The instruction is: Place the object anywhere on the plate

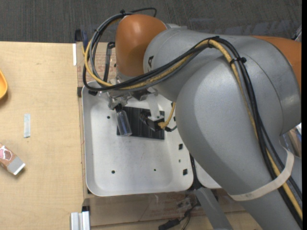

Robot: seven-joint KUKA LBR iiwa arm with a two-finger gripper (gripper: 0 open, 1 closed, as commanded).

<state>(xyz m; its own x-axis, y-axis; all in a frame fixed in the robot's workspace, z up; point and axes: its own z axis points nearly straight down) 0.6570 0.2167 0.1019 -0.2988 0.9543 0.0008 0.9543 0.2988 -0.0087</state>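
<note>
Plainly 1 white bin [96,176] open to view, with 1 gripper [123,122] low inside, near its back wall; how far open, and whether holding anything, impossible to tell. Left on the tabletop [43,80], well apart from the gripper: 1 orange piece [2,86] at the edge, 1 grey strip [27,126], 1 brown-and-white packet [9,160]. Unclear which is the task's object.

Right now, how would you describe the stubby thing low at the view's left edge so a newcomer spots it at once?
Look at the wooden benchtop left of the white bin. Near the view's left edge, low down, lies a short bar at a slant. Unlike the thin plain grey strip above it, it is thicker and two-toned: brown at one end, pale grey at the other.
</note>
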